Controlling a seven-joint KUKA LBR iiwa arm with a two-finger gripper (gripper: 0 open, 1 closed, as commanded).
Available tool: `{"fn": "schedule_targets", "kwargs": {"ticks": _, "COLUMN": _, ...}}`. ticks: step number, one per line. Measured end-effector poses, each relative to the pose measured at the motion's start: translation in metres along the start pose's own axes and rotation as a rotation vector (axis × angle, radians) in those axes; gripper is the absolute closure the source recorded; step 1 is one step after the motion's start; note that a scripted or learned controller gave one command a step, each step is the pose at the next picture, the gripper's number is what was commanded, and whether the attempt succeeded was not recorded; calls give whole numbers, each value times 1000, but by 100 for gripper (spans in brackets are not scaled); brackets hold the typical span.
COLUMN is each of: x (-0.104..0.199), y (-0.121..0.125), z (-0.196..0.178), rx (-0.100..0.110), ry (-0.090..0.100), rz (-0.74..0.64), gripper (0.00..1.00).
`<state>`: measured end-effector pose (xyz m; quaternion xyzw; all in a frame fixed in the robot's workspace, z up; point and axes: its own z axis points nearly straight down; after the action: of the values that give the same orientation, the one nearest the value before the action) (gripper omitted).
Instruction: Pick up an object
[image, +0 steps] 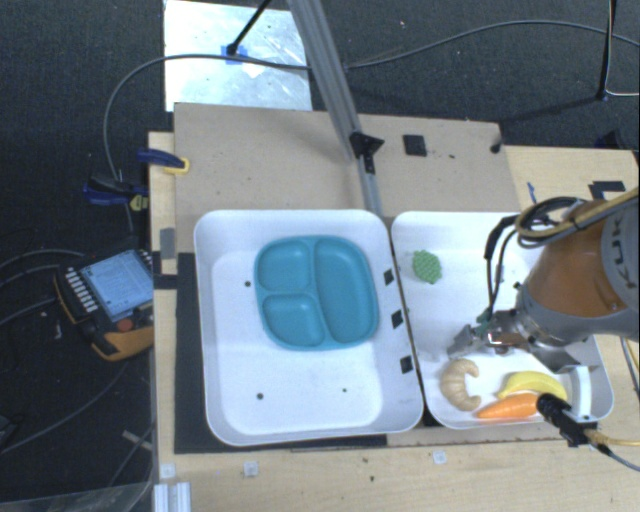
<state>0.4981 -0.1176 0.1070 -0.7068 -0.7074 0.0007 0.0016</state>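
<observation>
In the right bin a tan croissant lies near the front edge. An orange carrot and a yellow banana lie just to its right. A green bumpy piece sits at the bin's back left. My gripper hangs low over the bin, just above and behind the croissant, at the end of the orange-banded arm. Nothing shows between its fingers.
The left bin holds a blue divided plate. A grey pole slants across the bench behind the bins. Black cables loop off the wrist. A blue device lies off the bench at left.
</observation>
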Motion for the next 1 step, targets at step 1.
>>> {"fn": "schedule_targets", "kwargs": {"ticks": 1, "x": -1, "y": 2, "z": -14, "rx": -6, "ry": -1, "rz": 1, "gripper": 100}}
